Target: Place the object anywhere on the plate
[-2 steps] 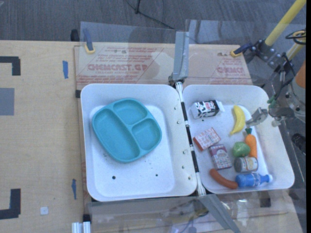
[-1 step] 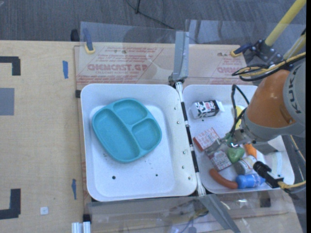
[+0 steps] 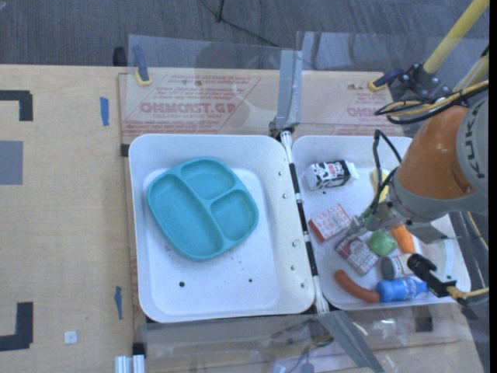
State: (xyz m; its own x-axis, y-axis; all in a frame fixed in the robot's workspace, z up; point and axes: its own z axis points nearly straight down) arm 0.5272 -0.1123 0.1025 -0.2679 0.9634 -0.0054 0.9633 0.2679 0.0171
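Note:
A teal plate [image 3: 203,207] with three compartments lies in the left bin [image 3: 155,286]. My gripper [image 3: 368,228] is down in the right bin [image 3: 330,290], below the grey and orange arm [image 3: 439,165]. It hangs over a cluster of small items: a red-and-white box [image 3: 330,221], a red-patterned packet [image 3: 356,253] and a green ball [image 3: 382,243]. I see nothing clearly between the gripper's tips. The arm hides part of the bin's right side.
The right bin also holds a black-and-white carton [image 3: 327,174], an orange piece [image 3: 403,238], a red sausage [image 3: 356,285] and a blue bottle [image 3: 401,288]. A metal divider rail [image 3: 299,224] separates the bins. Cables [image 3: 419,92] hang at upper right.

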